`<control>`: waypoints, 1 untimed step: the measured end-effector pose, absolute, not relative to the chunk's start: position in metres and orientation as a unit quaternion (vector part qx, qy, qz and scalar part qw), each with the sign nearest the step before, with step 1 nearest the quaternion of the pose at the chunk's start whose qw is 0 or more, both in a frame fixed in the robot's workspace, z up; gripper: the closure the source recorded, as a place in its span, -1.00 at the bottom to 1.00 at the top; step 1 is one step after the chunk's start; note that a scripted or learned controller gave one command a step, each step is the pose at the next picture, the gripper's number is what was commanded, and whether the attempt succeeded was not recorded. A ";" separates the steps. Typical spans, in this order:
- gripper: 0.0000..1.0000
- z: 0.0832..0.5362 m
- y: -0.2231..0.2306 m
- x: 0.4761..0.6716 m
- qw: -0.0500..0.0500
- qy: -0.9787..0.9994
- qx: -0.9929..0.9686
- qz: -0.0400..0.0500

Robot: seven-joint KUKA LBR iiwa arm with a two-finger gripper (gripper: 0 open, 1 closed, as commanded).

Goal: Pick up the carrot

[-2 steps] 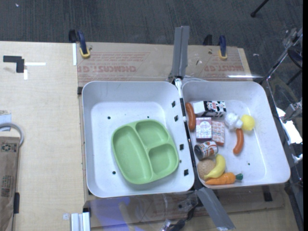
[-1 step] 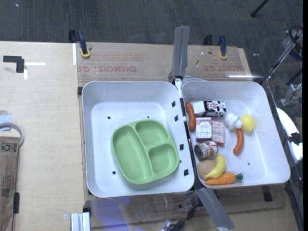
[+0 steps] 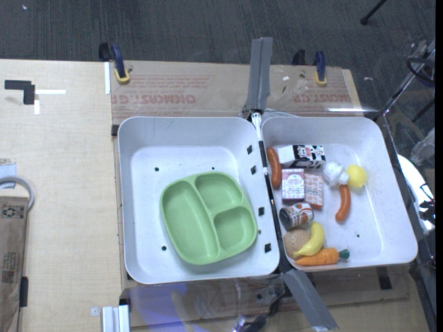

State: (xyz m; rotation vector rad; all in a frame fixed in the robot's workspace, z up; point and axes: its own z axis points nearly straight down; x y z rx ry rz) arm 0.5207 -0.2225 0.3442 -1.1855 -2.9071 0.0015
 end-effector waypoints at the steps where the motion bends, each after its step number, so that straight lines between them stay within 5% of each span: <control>1: 1.00 0.332 -0.222 0.499 0.001 -0.961 -0.276 0.000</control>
